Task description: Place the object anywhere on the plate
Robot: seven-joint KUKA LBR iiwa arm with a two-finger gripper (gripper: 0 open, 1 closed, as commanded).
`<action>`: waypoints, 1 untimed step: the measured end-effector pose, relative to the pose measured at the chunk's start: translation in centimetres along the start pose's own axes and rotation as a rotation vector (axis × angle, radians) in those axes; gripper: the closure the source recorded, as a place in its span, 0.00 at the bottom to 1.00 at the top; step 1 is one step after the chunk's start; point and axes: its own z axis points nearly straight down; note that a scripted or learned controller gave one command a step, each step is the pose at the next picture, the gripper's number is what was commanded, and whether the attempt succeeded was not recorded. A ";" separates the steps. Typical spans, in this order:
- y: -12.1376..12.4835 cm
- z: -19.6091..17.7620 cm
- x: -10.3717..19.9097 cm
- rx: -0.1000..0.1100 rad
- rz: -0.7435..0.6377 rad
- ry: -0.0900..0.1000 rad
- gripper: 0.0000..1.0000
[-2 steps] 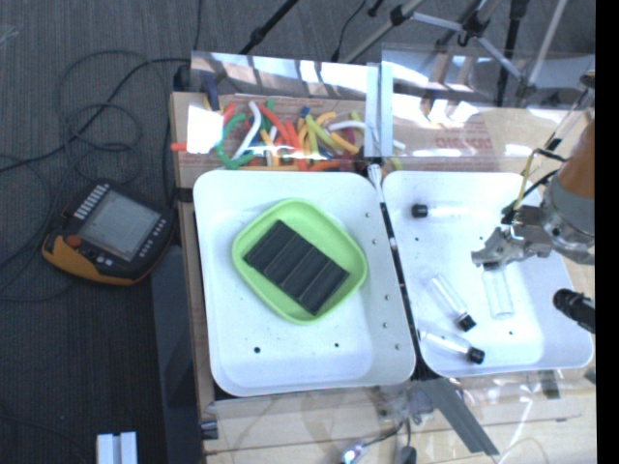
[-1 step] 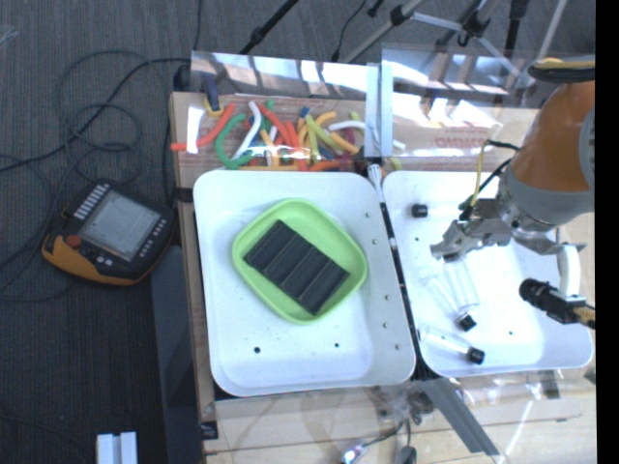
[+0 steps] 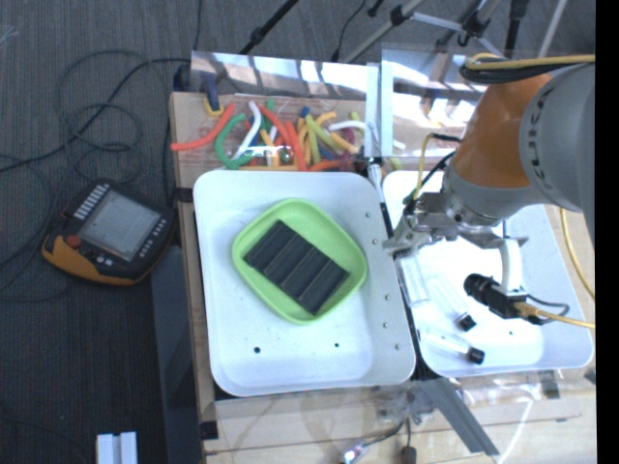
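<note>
On the floor at the far left lay a teach pendant with an orange-edged case and a grey screen; whatever was on that screen or its keys was too small to read. Next came the left bin, holding a green plate with a dark ribbed slab already lying flat on it, and behind the bin a tangle of coloured cables on the desk. Further right, the gripper hung low at the near-left edge of the right bin, beside the divide between the bins. Whether it was spread or pressed together could not be told, and nothing was visibly pinched. With the slab on the plate, the placing step looked done or nearly so. If so, the next move called only for a clean lift clear of both bins. No brand or label was legible anywhere.
</note>
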 end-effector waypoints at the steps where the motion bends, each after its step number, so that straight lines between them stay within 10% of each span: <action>1: 2.6 1.0 4.5 0.000 -0.054 -0.001 1.00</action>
